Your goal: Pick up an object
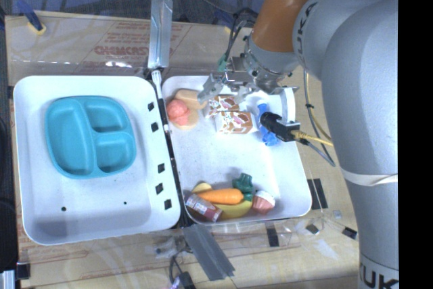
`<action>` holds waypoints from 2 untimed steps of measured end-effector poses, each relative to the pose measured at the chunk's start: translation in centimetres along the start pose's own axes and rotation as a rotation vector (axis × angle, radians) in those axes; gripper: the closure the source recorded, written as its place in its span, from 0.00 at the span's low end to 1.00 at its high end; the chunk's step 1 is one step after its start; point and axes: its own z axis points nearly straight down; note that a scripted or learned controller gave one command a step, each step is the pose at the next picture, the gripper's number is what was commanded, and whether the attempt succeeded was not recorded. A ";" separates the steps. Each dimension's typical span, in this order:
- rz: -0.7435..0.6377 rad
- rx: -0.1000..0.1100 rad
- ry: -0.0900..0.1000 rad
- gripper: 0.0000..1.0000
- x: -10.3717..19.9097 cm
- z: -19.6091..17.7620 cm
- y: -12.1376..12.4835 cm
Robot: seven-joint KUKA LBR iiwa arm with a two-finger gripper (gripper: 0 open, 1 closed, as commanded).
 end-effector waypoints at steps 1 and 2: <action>-0.110 -0.018 -0.004 0.00 -0.5 7.6 -1.0; -0.093 0.012 -0.005 0.00 -1.1 9.4 1.9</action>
